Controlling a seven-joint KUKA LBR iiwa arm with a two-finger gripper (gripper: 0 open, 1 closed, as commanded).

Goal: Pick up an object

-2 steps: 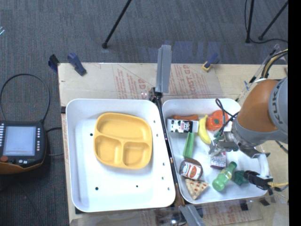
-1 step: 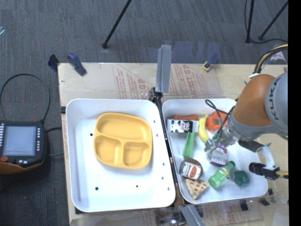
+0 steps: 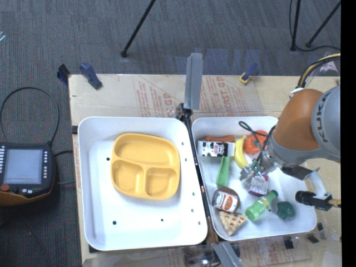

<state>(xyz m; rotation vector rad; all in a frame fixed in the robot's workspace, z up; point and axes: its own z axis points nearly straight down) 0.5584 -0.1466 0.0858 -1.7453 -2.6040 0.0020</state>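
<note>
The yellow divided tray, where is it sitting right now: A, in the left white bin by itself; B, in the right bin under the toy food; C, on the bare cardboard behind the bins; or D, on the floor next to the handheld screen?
A: the yellow divided tray lies flat in the left white bin, while the toy food, such as the green bottle and pizza slice, lies in the right bin.

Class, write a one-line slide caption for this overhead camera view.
Gripper poised among toy foods in the right bin; yellow tray in the left.
</note>
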